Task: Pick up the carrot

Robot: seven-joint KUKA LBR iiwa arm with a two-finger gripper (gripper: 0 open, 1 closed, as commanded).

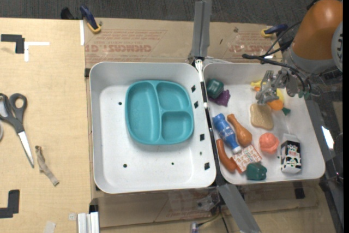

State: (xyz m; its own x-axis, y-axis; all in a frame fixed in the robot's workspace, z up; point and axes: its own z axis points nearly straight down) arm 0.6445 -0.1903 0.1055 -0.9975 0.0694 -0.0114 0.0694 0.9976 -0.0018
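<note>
Reaching in from the right, the grey arm with its orange band (322,22) holds the gripper (266,93) low over the far part of the right bin (316,142), and whether anything sits in it cannot be told from this slanted view. Just below the gripper lies a tan slice of bread (261,115), and close on its right are a yellow piece (277,96) and a small orange piece (277,106) with a bit of green beside it. The carrot (240,128), orange and tapered, lies below and to the left of the gripper, apart from it, slanting between the blue bottle (225,131) on its left and the bread on its right. Further below the gripper sit a pink round toy (268,142), a small black-and-white carton (291,156), a red-and-white packet (247,157), a dark green lump (256,172) and a red sausage (224,155). To the gripper's left, near the wall between the bins, are a teal cup (214,87) and a purple piece (222,97). Well to the left, the other bin (109,166) carries a turquoise divided plate (160,112). Far to the left, on the bare wooden surface (49,117), lie scissors (18,120).
</note>
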